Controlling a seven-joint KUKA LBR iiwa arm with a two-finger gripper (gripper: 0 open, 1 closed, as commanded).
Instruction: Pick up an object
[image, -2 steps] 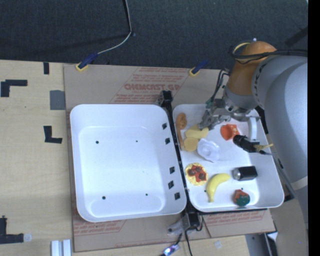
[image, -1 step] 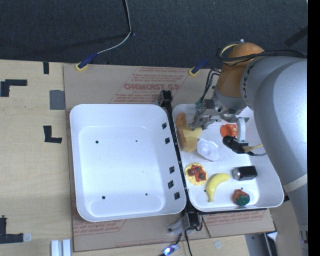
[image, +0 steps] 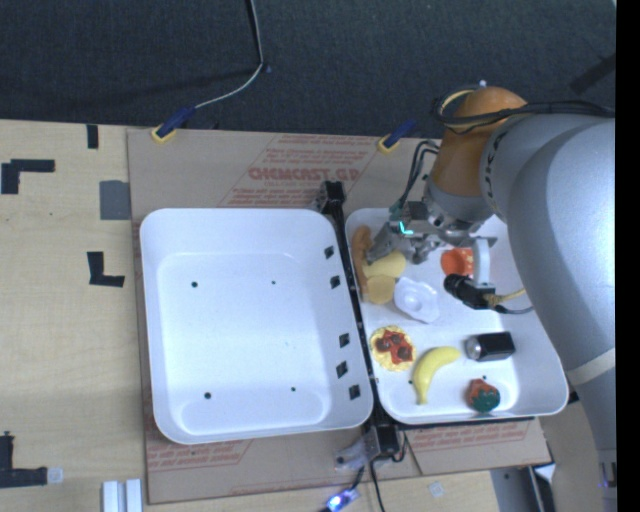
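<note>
curved yellow banana (image: 432, 368) on smooth white right bin (image: 535, 395); gripper (image: 405, 243) over pale lumps, grip unclear

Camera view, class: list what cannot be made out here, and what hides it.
- Gripper: its jaws blur against the yellowish items; open or shut is unclear.
- Orange object: partly covered by the wrist, identity unclear.
- Red-green item: too small to identify.
- Right bin: far corner hidden by the arm.
</note>
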